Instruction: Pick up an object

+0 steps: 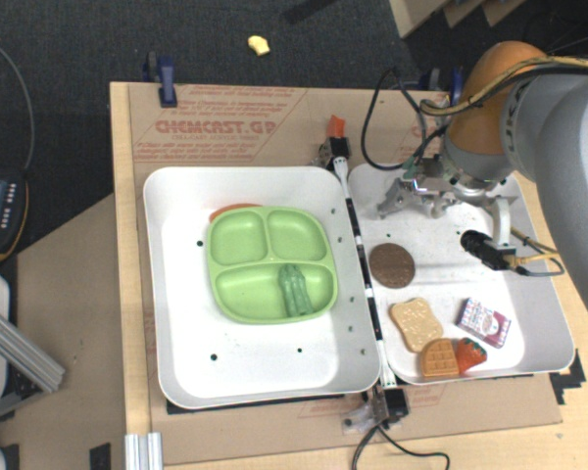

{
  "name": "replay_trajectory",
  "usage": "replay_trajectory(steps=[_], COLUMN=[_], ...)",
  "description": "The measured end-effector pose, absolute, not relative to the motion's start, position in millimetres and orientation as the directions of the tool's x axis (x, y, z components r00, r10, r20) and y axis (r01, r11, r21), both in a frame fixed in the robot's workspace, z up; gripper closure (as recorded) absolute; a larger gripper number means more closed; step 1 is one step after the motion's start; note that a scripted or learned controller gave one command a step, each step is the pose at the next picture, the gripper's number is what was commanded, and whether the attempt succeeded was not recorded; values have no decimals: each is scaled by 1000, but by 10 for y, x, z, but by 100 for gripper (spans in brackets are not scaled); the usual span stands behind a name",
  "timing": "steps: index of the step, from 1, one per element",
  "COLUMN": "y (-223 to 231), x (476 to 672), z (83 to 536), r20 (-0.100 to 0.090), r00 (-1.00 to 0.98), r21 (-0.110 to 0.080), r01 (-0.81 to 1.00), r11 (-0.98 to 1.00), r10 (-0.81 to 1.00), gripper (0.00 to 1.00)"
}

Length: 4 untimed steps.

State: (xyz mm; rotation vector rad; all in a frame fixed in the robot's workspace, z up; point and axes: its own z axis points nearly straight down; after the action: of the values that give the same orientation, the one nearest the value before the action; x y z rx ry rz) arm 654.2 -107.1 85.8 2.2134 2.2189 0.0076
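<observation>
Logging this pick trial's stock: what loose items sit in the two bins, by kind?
Green divided plastic plate: 1
Green ridged pickle-like piece on that plate: 1
Brown round cookie: 1
Tan toast slice: 1
Orange waffle: 1
Red strawberry: 1
Small pink-and-white packet: 1
Total: 7

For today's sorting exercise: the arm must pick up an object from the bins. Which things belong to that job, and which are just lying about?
Job:
gripper
brown disc
toast
waffle
strawberry
pink packet
green tray
green bean

Lying about:
yellow scrap on floor
blue clamp
cables
</observation>
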Motion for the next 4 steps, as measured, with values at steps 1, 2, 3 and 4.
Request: replay_trajectory(steps=[1, 2, 3, 4], y=[-1318, -1482, -1411, -1035], x=[6674, 6668, 6669, 6087], z=[852, 852, 889, 844], r20=[-2, -2, -1, 3], r00=[1, 1, -1, 0], r21=[4, 4, 2, -5], r01=[1000, 1000, 1000, 1000], r11=[-1, -1, 1, 0], r10=[1000, 1000, 1000, 1000], gripper=[0, 0, 0, 0])
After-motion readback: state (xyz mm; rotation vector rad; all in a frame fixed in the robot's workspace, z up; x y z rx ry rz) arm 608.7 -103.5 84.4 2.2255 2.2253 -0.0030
